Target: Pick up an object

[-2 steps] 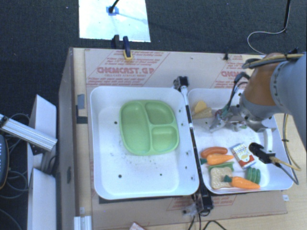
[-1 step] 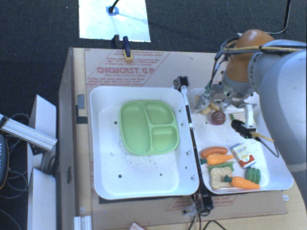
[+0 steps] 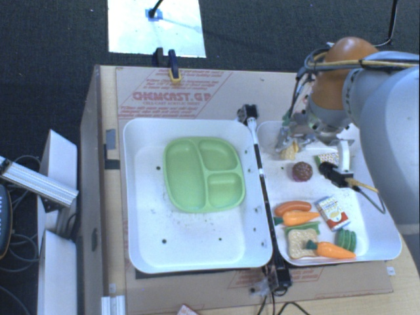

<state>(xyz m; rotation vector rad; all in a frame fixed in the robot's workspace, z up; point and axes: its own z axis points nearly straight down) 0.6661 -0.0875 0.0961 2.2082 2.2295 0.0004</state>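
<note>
I am reaching my arm (image 3: 367, 77) in from the right, over the far end of the right bin (image 3: 387, 241). The bench board (image 3: 197, 87) is carrying the red print "CHEMCAST GP" along its far edge. The left bin (image 3: 141, 241) is holding a green divided plate (image 3: 202, 174) at its centre. The right bin is holding, toward its near edge, a slice of bread (image 3: 299, 240), two carrots (image 3: 335, 250) (image 3: 300, 218), a sausage (image 3: 293, 207) and a small red-labelled packet (image 3: 332, 212), its print too small to read. A brown ball (image 3: 302, 170) is lying mid-bin. My pincer (image 3: 289, 143) is hanging at the bin's far left corner, touching a small yellowish piece (image 3: 289, 152); I cannot tell how wide it is standing.
</note>
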